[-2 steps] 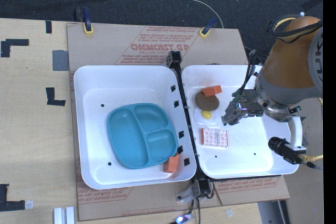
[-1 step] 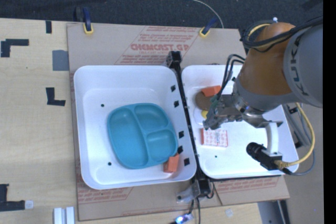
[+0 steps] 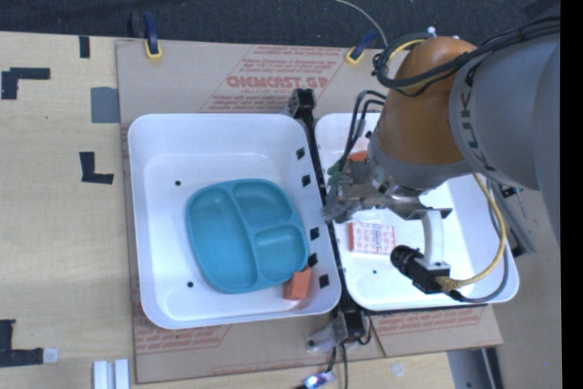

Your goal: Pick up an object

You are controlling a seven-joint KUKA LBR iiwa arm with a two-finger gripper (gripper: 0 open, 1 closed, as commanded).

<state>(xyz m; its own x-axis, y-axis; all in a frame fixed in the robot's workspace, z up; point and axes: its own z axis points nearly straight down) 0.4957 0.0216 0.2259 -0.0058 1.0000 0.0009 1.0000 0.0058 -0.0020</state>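
A blue divided plate point(image 3: 246, 234) lies flat in the left white bin point(image 3: 155, 141). A small orange block point(image 3: 297, 285) sits at that bin's near right corner, touching the plate's edge. In the right bin point(image 3: 483, 287) a white card with red print point(image 3: 371, 238) lies near the left wall, and something red-orange point(image 3: 358, 157) peeks out beside the arm. My gripper point(image 3: 351, 199) hangs under the orange wrist band point(image 3: 419, 105), low over the right bin's left side just above the card. The wrist hides its fingers.
A black divider point(image 3: 314, 168) runs between the two bins. A black cylindrical fitting with a yellow cable point(image 3: 421, 269) hangs off the arm over the right bin. The bins rest on a cardboard sheet point(image 3: 228, 73) with clamps at its far corners.
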